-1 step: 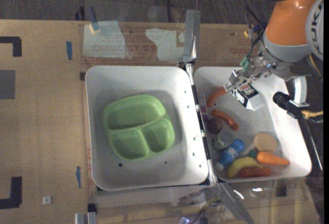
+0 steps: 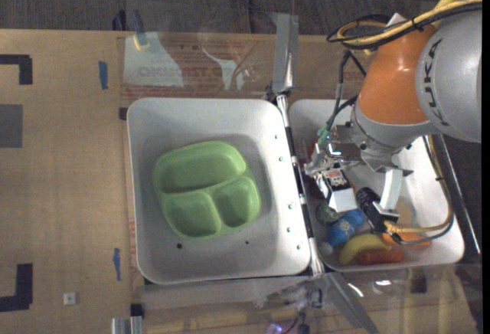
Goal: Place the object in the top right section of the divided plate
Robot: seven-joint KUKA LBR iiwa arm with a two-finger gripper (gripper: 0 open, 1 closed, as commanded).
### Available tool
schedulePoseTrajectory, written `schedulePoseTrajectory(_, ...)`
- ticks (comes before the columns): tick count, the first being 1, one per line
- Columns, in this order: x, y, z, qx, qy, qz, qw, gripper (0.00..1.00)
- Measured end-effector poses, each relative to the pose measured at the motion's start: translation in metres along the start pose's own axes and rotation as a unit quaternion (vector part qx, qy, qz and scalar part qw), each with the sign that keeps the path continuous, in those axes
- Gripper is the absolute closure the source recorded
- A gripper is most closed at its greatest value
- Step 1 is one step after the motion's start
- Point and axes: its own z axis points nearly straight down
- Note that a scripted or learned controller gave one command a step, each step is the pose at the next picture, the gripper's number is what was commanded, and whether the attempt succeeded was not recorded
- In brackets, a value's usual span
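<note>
A green divided plate (image 2: 205,188) lies in the left bin (image 2: 153,126), with one long section on its upper left and two smaller sections on its lower right; all three hold nothing. My gripper (image 2: 322,166) hangs low over the left side of the right bin (image 2: 429,194), close to the wall between the bins. A small white, black and red thing (image 2: 338,181) sits just beside and below it. The arm's orange band and wrist hide the middle of the right bin.
At the near end of the right bin lie a blue object (image 2: 348,224), a yellow banana (image 2: 358,247), a red-orange item (image 2: 383,256) and a small green piece (image 2: 328,213). A metal divider (image 2: 282,57) stands behind the bins.
</note>
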Motion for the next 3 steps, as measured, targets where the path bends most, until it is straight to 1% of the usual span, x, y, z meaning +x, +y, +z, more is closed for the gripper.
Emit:
schedulePoseTrajectory(1, 0.068, -0.014, 0.000, 0.000, 0.000, -0.051, 0.9987, 1.00)
schedulePoseTrajectory(2, 0.139, 0.013, -0.047, -0.003, -0.001, -0.124, 0.9923, 1.00)
schedulePoseTrajectory(3, 0.124, 0.017, -0.091, -0.003, -0.001, -0.085, 0.9964, 1.00)
